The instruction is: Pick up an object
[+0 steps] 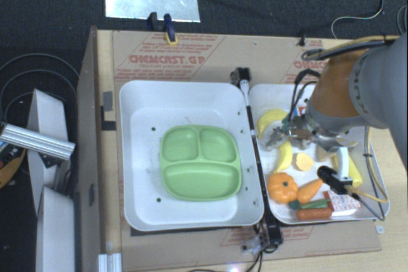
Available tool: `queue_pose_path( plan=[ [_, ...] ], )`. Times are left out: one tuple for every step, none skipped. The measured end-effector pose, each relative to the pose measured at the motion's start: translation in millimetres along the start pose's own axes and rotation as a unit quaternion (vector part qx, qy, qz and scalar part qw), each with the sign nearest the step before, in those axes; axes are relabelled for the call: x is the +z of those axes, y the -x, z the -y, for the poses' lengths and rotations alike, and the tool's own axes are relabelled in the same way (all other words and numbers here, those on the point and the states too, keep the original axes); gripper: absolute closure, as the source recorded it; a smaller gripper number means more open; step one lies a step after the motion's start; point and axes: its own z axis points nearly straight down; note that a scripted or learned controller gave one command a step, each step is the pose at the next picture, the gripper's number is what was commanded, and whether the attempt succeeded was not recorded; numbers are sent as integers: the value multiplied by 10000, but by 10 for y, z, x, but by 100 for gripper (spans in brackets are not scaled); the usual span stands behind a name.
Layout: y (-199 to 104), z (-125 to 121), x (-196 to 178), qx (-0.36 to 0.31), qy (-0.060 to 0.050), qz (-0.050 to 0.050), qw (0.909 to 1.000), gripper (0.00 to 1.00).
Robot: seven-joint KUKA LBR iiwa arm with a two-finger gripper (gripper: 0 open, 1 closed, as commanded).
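Gripper (285, 135): you had it low in the right bin (368, 213), near its left wall; claw state not discernible.
Banana (284, 156): lay just beside it.
Green tray (201, 162): left bin's (137, 99) centre.

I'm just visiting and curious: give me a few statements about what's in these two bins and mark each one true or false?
1. A green divided plate lies in the left bin. True.
2. The toy foods sit in the left bin. False: they are in the right bin.
3. A small orange pumpkin lies near the right bin's front edge. True.
4. The arm's end effector hovers over the green plate. False: it is over the right bin, by the bananas.
5. A carrot lies beside the pumpkin. True.
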Motion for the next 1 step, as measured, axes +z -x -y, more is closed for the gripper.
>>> queue_pose_path(
  plan=[
    [4, -31, -138, -6, 39, 8, 10000, 100]
  ],
)
